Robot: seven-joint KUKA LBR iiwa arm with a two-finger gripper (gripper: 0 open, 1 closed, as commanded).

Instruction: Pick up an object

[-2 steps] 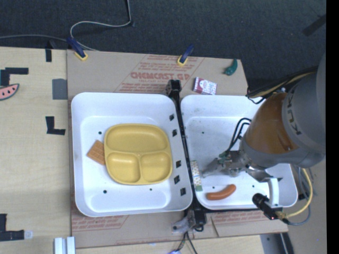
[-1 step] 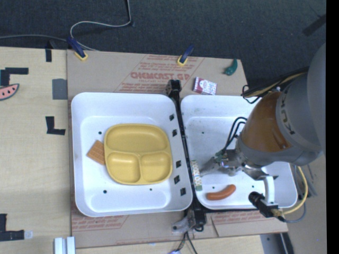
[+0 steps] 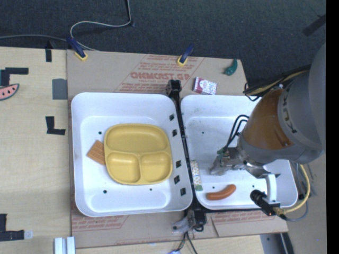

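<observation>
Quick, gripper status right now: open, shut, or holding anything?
Gripper: cannot be told from this view; it sits low in the right bin, above the hot dog, with nothing visibly held.

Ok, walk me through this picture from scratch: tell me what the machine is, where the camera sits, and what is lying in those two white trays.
The camera is fixed above a bench and looks down at a slant. The big grey and orange shape on the right is a robot arm, reaching in over the right bin. Its gripper, a small two-finger claw, hangs low inside that bin; from this angle I cannot tell whether anything is between the fingers. Just below it on the bin floor lies a toy sausage, apart from the gripper. The left bin holds a yellow divided plate, with a flat brown piece poking out from under its left edge. Both bins sit on a cardboard sheet, where a small red packet lies behind the right bin.
</observation>
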